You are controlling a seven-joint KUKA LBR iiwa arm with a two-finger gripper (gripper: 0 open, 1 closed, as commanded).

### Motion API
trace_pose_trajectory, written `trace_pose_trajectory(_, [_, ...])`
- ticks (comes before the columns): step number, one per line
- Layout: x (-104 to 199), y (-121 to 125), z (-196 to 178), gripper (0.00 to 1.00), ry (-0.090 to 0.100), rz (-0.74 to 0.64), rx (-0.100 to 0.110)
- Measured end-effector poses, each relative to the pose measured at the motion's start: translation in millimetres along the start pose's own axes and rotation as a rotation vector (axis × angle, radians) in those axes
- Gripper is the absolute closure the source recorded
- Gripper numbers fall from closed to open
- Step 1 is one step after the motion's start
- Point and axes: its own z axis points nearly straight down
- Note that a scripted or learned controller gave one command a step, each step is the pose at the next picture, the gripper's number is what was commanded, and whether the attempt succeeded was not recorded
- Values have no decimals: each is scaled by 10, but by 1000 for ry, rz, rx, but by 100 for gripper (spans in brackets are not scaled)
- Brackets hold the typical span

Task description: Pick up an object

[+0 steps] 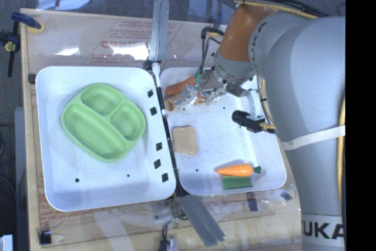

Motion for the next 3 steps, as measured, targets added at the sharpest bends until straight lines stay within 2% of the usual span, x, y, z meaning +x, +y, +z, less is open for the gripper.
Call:
trace_pose_trajectory(1, [-171,1,254,0,-2,-71,-19])
trace_pose_trajectory(2, [-210,-11,180,100,-13,-73,-19])
trace_pose_trajectory(3, [-207,-16,186,0,-10,-73,-14])
